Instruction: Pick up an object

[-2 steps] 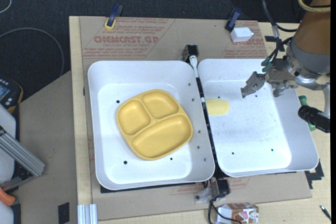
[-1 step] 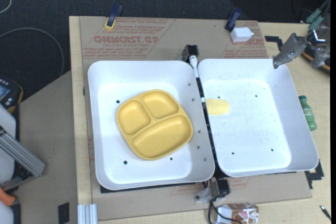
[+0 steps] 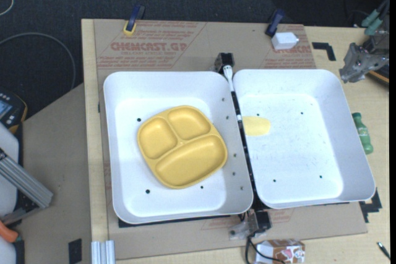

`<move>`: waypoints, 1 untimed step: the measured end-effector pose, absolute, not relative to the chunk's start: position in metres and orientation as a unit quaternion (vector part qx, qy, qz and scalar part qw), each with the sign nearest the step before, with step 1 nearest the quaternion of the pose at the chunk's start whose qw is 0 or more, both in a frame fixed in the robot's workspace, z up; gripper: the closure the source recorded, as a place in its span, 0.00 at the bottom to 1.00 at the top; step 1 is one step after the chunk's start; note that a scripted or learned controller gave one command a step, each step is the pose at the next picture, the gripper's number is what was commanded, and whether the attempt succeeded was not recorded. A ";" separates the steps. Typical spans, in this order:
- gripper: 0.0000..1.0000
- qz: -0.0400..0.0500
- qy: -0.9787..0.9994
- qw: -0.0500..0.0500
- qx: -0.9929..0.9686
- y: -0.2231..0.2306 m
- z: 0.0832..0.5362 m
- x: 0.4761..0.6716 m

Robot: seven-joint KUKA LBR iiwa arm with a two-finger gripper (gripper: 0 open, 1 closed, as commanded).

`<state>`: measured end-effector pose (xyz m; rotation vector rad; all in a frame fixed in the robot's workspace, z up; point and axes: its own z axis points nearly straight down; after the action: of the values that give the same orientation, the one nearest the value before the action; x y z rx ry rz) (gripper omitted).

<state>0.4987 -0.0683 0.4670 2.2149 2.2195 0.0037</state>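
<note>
The gripper (image 3: 362,62) hovers beyond the right bin's (image 3: 309,182) far right corner; I cannot tell its jaws' state. Best target: the 3-compartment yellow plate (image 3: 181,145), by its raised rim

yellow divided plate (image 3: 181,146) | three compartments, upright, lying flat, rotated slightly | centre of left bin (image 3: 117,133), two small wells toward 11 o'clock | small pale yellow flat piece (image 3: 255,126) | right bin (image 3: 322,188), at 9 o'clock, beside the dividing wall

A: The divided plate (image 3: 181,146) is yellow, the two bins (image 3: 117,133) white.
B: The small piece (image 3: 256,126) is pale yellow; the board (image 3: 185,40) is brown with red letters.
</note>
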 end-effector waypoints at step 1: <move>1.00 -0.004 0.707 -0.005 0.707 -0.052 0.360 0.478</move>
<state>0.4775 -0.0522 0.3598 2.2291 2.2280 -0.0127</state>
